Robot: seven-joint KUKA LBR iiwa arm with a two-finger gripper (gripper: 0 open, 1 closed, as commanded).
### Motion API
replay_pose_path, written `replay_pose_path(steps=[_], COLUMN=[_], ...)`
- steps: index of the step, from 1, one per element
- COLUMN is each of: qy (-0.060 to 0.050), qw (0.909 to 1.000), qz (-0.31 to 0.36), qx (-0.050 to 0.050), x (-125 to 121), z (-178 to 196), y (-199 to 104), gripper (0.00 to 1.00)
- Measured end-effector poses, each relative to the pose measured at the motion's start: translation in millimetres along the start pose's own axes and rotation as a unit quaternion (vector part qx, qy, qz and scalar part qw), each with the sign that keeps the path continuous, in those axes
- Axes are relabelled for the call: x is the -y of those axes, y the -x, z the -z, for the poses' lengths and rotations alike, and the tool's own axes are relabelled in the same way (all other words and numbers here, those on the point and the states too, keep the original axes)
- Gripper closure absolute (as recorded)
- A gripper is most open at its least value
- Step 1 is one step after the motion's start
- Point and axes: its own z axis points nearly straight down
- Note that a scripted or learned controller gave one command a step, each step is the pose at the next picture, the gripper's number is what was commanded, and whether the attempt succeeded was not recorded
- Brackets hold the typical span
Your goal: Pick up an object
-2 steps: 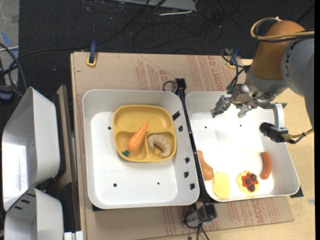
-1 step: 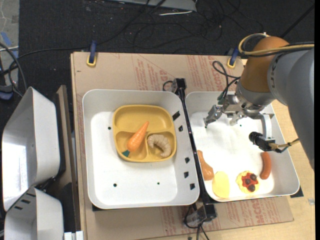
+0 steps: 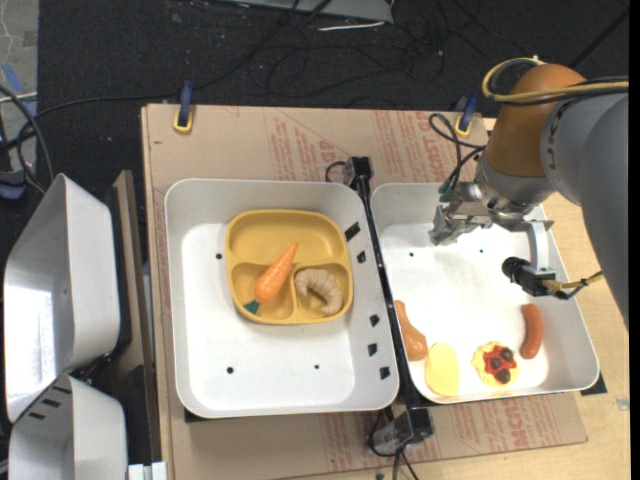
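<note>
My gripper [image 3: 447, 226] hangs over the back part of the right bin [image 3: 450, 268], coming in from the right under the orange wrist band. Nothing shows between its fingers. In the right bin lie an orange chicken leg [image 3: 409, 333], a pale yellow piece [image 3: 442, 368], a small pizza slice [image 3: 497, 362] and a red sausage [image 3: 531, 330], all toward the front and well apart from the gripper. In the left bin [image 3: 200, 348] a yellow divided plate [image 3: 240, 233] holds a carrot [image 3: 276, 272] and a pale shrimp [image 3: 321, 288].
A black fitting [image 3: 520, 271] on a cable sits at the right bin's right side. The bins rest on a cardboard sheet [image 3: 270, 133] held by yellow clamps [image 3: 183, 118]. White boxes [image 3: 55, 268] stand to the left. Cables run across the dark floor behind.
</note>
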Motion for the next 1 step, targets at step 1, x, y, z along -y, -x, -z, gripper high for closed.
replay_pose_path(steps=[1], qy=[0.002], qw=[1.0000], qz=[0.001], qx=[0.000], x=[-2.9], z=[64.3], y=[1.7], gripper=[1.00])
